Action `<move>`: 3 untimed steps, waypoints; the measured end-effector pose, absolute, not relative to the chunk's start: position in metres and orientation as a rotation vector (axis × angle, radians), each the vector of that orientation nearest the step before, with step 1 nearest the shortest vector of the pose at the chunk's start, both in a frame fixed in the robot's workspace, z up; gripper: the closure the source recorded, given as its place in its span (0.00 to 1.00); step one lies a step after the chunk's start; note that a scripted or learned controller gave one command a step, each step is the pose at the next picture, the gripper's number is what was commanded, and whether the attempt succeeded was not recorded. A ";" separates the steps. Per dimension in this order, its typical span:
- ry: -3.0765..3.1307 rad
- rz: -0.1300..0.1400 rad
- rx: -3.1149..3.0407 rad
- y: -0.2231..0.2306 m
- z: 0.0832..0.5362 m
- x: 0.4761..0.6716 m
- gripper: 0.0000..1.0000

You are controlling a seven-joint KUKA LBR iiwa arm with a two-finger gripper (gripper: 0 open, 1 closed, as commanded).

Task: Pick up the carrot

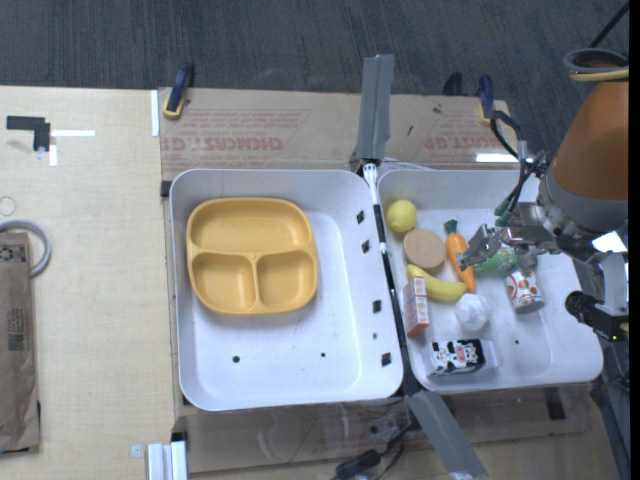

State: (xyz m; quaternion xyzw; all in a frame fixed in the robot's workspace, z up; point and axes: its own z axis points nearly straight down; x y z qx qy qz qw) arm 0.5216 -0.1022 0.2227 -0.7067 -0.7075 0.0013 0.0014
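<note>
Gripper (487, 243) beside carrot (458, 253), finger state unclear; bread (424, 249), banana (440, 286), can (524, 292) crowd around.

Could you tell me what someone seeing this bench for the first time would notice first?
Probably the yellow divided plate, alone in the left bin. Next, the cluster in the right bin: a lemon, a banana and the carrot among small packages. The gripper sits just right of the carrot, under the arm's orange band.
</note>
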 end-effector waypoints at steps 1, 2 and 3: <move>-2.227 0.001 -2.216 -0.093 0.092 0.601 0.00; -2.037 0.003 -2.392 -0.052 0.192 0.618 0.00; -1.941 0.005 -2.469 -0.091 0.191 0.591 0.00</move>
